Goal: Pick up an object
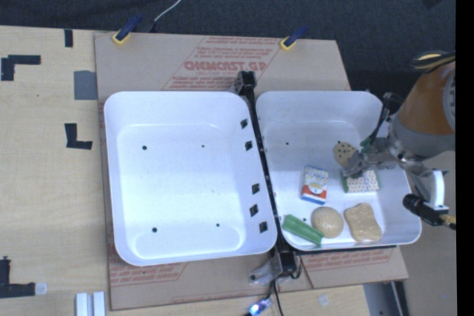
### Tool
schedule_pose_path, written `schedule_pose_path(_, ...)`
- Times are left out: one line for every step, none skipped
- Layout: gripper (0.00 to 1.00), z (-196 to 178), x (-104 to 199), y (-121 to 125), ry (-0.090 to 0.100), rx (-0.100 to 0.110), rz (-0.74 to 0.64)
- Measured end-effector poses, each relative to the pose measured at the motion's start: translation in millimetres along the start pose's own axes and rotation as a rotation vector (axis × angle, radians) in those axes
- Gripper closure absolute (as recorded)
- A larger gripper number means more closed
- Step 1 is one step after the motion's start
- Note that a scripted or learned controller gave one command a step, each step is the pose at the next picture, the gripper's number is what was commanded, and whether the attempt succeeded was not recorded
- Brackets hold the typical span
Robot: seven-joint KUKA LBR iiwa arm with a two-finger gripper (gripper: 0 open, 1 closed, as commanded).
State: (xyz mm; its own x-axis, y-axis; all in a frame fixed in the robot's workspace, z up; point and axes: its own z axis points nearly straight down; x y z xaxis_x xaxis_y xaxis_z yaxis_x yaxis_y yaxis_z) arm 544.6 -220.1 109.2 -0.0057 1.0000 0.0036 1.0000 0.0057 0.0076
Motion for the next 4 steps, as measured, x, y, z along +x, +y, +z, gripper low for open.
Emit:
schedule_pose_path(1.00, -10, 0, 0, 0.000, 0.000, -0.001)
schedule_pose_path(1.00, -19, 1, 0, 0.000, 0.001, -0.001)
schedule_pose_path(1.00, -28, 2, 0, 0.000, 0.003, -0.002)
schedule_pose_path(1.00, -37, 2, 0, 0.000, 0.003, -0.003)
